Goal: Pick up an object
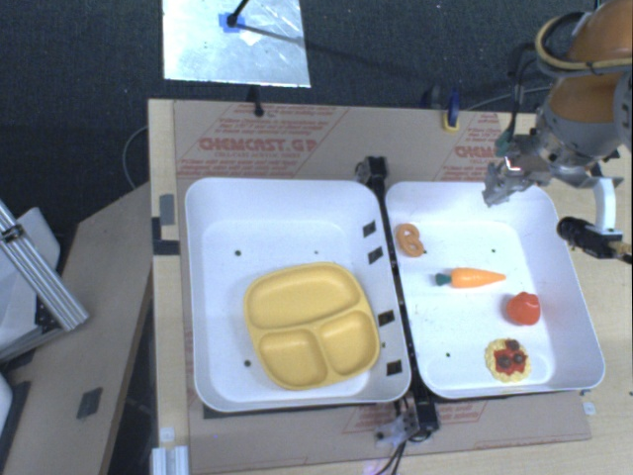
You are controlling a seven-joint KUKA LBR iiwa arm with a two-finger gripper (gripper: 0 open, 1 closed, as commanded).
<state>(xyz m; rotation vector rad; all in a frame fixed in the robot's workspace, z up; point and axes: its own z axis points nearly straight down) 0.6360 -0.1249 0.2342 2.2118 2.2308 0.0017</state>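
Observation:
The right bin [569, 295] holds a small orange pretzel [408, 239] near its left wall, an orange carrot [472, 278] in the middle, a red tomato [523, 308] to the right, and a round yellow cookie with dark red topping [508, 358] near the front. My gripper [497, 190] hangs over the bin's back right corner, above and well apart from all of these. Nothing shows between its tips.
A yellow divided tray [311, 323] lies in the left bin [218, 226]. Black clips [374, 171] mark the seam between the bins. A cable and black fitting [584, 236] stick out past the right bin's right wall.

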